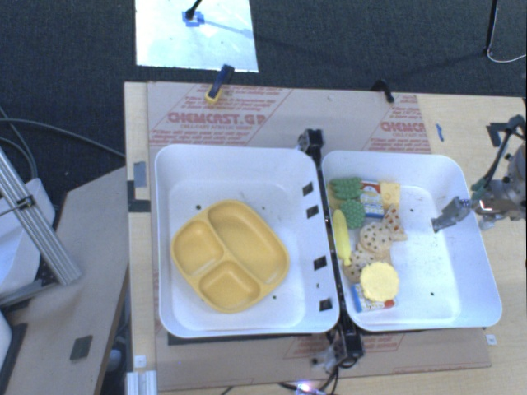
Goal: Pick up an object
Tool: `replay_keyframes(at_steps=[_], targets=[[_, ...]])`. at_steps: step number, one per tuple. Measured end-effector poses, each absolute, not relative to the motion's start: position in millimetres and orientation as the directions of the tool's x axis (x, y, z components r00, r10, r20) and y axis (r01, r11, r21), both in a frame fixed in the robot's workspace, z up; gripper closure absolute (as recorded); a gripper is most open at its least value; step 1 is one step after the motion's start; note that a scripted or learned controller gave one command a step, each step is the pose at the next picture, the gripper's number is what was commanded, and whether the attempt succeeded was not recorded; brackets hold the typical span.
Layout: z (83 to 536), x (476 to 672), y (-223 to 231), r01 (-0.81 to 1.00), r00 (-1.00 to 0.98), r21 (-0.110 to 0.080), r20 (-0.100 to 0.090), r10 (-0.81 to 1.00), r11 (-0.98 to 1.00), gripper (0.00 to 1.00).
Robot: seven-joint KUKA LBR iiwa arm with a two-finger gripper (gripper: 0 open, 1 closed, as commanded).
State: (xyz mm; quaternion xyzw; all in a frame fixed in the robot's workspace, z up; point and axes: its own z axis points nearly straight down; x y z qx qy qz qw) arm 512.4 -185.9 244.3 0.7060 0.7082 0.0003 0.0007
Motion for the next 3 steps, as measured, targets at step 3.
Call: replay_keyframes(at_steps=[3], targets=[[153, 547.2, -131, 1.000, -0.013, 0.007, 0.001, 1.000, 0.013, 0.00]])
